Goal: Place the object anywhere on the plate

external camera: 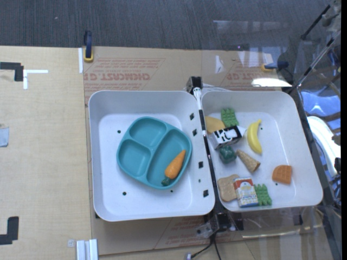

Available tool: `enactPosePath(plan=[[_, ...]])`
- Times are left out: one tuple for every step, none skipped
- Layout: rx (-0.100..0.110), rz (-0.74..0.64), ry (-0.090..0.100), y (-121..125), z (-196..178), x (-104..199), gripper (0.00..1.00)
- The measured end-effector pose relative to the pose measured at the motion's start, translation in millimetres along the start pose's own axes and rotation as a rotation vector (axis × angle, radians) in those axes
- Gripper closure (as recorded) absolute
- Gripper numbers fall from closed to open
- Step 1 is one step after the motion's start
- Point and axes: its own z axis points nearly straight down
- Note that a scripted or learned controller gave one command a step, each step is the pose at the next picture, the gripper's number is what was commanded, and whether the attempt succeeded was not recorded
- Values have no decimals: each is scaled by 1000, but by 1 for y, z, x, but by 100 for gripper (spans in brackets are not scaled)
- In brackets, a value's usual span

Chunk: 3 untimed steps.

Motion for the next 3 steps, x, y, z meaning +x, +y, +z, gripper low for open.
enactPosePath(plan=[[0, 1, 0, 97, 1, -33, 100], [3, 63, -2, 70, 1, -24, 100], [1, 93, 2, 105, 0, -33, 100]])
